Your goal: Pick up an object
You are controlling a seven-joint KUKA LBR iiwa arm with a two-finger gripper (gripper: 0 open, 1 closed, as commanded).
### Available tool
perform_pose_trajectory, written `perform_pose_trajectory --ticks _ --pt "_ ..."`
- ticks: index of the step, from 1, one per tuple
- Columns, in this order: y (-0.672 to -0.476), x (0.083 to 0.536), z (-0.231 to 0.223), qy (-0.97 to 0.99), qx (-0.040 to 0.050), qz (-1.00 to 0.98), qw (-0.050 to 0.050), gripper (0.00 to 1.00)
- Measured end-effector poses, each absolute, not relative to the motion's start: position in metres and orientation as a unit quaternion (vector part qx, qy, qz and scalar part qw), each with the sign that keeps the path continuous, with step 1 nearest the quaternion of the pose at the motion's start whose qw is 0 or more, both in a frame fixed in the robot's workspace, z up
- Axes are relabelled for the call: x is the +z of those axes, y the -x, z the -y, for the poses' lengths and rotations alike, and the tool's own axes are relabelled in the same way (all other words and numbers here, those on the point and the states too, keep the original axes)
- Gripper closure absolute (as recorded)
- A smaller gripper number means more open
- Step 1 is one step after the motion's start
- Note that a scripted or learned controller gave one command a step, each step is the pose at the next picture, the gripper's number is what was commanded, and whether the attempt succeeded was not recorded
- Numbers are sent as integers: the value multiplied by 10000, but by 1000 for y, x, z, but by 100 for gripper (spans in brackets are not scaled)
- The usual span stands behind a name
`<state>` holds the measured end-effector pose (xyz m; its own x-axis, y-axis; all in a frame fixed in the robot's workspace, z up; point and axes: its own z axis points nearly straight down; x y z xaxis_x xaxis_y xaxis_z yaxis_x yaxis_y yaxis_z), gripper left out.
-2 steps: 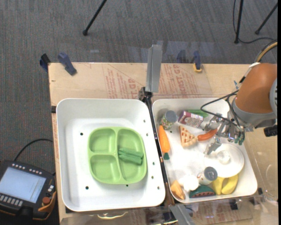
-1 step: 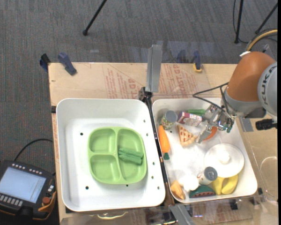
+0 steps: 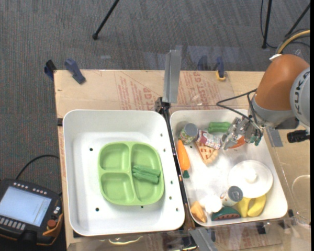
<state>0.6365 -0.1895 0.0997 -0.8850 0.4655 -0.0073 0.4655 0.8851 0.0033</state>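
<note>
The worktop carries two white bins. The hand hangs low in the right bin, near its far wall; whether its fingers are spread or closed cannot be told, and something orange-red sits right at their tips, too hidden to identify. Far across from the hand, the left bin holds a green divided plate with a green pod on it. Below the hand lies a white lid, then a banana. Just beside the hand are a pizza slice, a carrot, a small can and a green pepper.
</note>
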Motion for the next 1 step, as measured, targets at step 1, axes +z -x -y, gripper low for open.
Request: perform_pose_trajectory --ticks 1 --pt "-614 236 160 -3058 10 -9520 83 100"
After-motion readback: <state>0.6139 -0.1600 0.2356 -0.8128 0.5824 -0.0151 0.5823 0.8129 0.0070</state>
